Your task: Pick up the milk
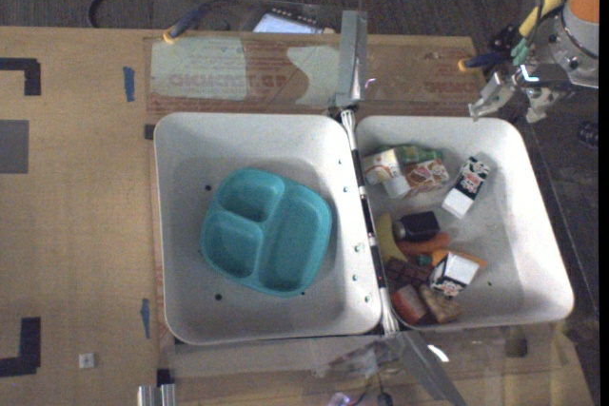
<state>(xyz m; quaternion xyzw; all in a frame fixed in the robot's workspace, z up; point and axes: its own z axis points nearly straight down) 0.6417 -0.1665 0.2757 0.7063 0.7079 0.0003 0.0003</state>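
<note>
My gripper (507,97) hangs just outside the far right corner of the right bin (542,242), its 2 fingers apart and holding nothing. The milk (466,186) lies inside that bin near its far edge, nearer the camera than my gripper and apart from it.

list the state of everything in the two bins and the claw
teal divided plate: flat in the left bin, nothing on it
milk carton: lying on its side in the right bin, untouched
second small carton: tipped among the pile of food items
black item: lying flat mid-bin
cup: on its side by the divider
claw: above the right bin's far corner, holding nothing
</note>
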